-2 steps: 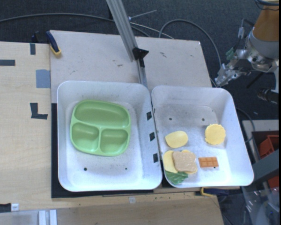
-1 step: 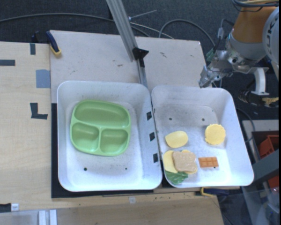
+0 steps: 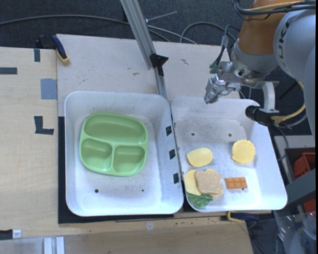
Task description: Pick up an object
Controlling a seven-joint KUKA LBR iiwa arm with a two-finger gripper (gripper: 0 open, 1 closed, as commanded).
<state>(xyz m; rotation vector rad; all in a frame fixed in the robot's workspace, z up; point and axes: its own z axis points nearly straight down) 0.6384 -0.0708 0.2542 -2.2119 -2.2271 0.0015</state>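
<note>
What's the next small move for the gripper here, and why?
Probably move toward the near side of the right bin and descend. The gripper hangs over the bin's far rim with nothing between its fingers, while the food pieces, such as the yellow round piece, lie nearer the front.

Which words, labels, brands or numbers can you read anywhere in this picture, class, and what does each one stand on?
"KU": dark letters on the grey arm, cut off at the picture's edge.
I can read no text on the bins, the green tray or the food pieces.
</note>
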